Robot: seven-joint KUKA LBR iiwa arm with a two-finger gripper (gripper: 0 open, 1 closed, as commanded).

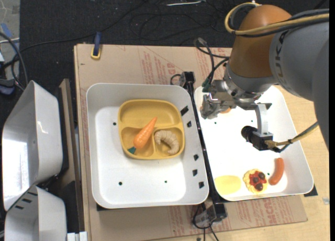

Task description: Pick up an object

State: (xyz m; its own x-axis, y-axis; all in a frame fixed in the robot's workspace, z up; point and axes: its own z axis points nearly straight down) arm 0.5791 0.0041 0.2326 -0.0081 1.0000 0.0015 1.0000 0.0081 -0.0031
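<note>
Two bins: pincer (213, 103) low at right bin's (293, 130) upper-left corner.

Yellow divided plate (131, 117) in white left bin (104, 172): orange carrot (145, 133), pale beige shrimp (168, 141). White right bin (293, 124): orange-red sausage (276, 171), pale yellow disc (227, 184).

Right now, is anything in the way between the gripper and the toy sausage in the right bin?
Nothing visible blocks it. The gripper sits at the right bin's upper left; the sausage lies at its lower right across bare white floor.
</note>
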